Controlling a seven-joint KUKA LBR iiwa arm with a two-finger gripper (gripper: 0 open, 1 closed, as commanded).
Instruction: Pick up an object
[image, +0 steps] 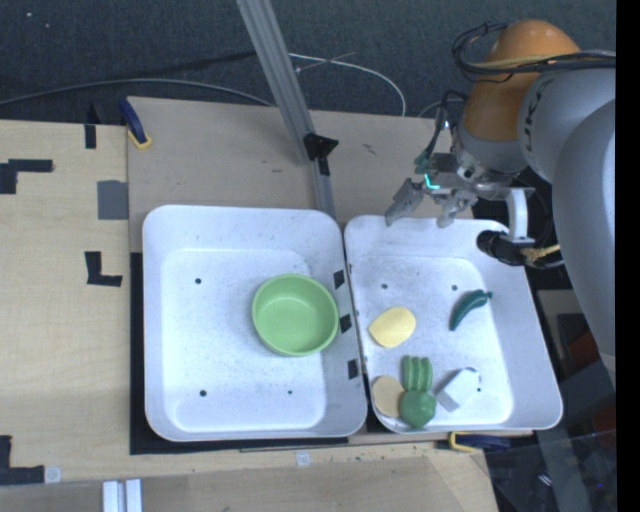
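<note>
The right bin (500, 275) holds a yellow lemon-shaped piece (392, 326), a dark green chili-shaped piece (467, 307), a green vegetable toy (417, 390), a pale tan piece (385, 393) and a small grey block (458, 390). A green bowl (294, 314) sits in the left bin (180, 300). My gripper (422, 208) hangs over the far rim of the right bin, well above the objects. Its two fingers stand apart, open, with nothing between them.
A slanted grey metal pole (285, 90) rises behind the bins. White cable (340, 70) lies on the dark surface at the back. The grey arm (570, 120) with its orange band fills the upper right.
</note>
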